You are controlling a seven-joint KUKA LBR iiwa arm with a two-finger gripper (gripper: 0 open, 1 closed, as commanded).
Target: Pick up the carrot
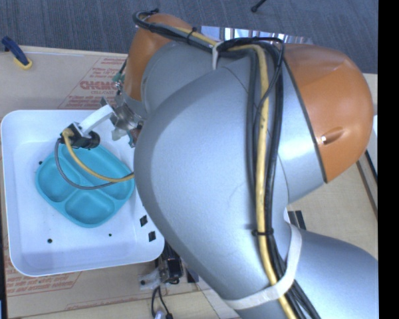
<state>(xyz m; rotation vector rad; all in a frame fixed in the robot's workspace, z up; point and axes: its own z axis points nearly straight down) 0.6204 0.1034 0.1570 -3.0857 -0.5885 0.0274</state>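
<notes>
The grey arm with its orange band (149, 52) reaches in from the right and hangs over the left bin's (26, 244) far right corner. My gripper (125, 123) sits just under the wrist, at the bin's back rim, seen from above and partly covered by the arm. A white and black fitting (88, 133) sticks out to its left, and a yellow cable (96, 171) loops down from it. Below that lies a blue divided plate (80, 201) in the left bin. The arm's bulk hides the right bin and the space under the gripper.
The left bin rests on a cardboard sheet (86, 78) with red print. A blue and yellow tool (16, 52) lies at the bench's far left corner. Loose cables (163, 288) hang at the bench's front edge.
</notes>
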